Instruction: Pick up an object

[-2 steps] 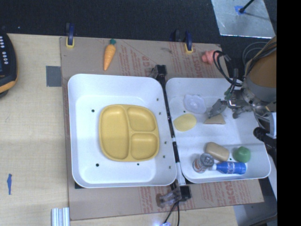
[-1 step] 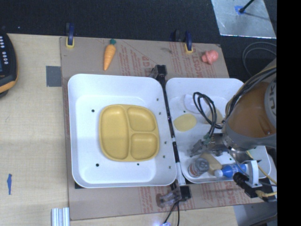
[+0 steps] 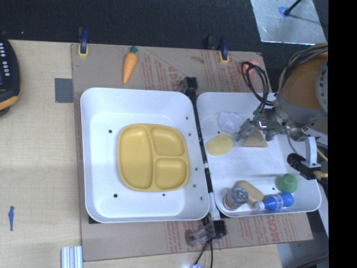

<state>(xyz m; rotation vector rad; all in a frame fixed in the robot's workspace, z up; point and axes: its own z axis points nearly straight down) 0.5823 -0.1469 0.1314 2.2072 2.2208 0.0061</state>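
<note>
Our gripper sits low in the right bin, fingers spread a little with nothing between them. A tan wedge lies just beside it on the arm's side, a yellow disc just past its tips. We should center over one before closing.

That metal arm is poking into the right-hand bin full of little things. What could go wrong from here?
1. The pincer sits among three close neighbours: a tan wedge-shaped piece, a clear crumpled plastic item and a pale yellow round disc. It may nudge them instead of lifting one.
2. The black cable loops near the arm and might snag.
</note>
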